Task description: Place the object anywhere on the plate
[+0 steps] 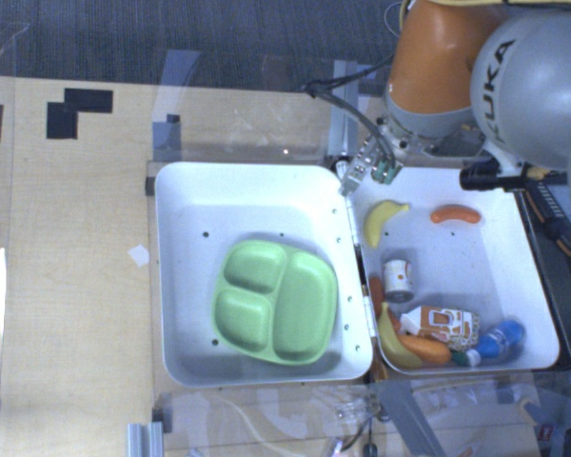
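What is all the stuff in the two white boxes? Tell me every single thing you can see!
Plate: one, green, with three compartments, lying in the left bin.
Left bin: one, white, holding the plate.
Right bin: one, white, holding the small things.
Banana: one, yellow, near the top left of the right bin.
Sausage: one, orange-red, near the top of the right bin.
Can: one, white with a red label, middle of the right bin.
Second banana: one, yellow, at the bottom left of the right bin.
Carrot: one, orange, lying on the second banana.
Carton: one, white and orange, bottom of the right bin.
Bottle: one, blue, bottom right corner.
Arm: one, grey and orange, above the right bin.
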You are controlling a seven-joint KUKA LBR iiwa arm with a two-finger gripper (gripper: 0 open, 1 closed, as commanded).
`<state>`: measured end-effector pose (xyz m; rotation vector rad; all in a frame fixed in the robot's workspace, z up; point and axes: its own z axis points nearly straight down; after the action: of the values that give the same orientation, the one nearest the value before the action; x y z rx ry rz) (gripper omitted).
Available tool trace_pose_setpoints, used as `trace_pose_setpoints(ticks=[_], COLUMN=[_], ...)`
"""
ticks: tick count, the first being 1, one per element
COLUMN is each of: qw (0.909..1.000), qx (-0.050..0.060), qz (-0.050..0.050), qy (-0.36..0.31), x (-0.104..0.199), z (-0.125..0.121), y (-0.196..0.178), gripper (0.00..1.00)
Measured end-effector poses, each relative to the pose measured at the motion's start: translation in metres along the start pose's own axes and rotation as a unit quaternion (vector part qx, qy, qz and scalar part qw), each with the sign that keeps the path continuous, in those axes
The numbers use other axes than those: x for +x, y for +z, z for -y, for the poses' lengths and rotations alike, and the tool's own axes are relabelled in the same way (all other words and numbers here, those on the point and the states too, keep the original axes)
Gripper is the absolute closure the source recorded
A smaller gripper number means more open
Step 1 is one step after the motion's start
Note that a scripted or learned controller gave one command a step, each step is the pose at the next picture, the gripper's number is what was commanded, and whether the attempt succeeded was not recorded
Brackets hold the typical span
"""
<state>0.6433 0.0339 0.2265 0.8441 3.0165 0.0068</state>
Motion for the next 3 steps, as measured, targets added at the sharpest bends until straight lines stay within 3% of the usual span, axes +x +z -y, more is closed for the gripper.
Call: trace_pose_setpoints(ticks=[1, 2, 3], qw=[0.999, 0.99, 0.9553], qx=[0.001, 0.001, 0.0], qz=[-0.002, -0.002, 0.0], qy=[-0.044, -0.141, -0.296], x=[0.1, 0.161, 0.118], z=[-0.017, 0.035, 0.049], y=[0.041, 0.04, 0.039], gripper=[1.0, 1.0, 1.0])
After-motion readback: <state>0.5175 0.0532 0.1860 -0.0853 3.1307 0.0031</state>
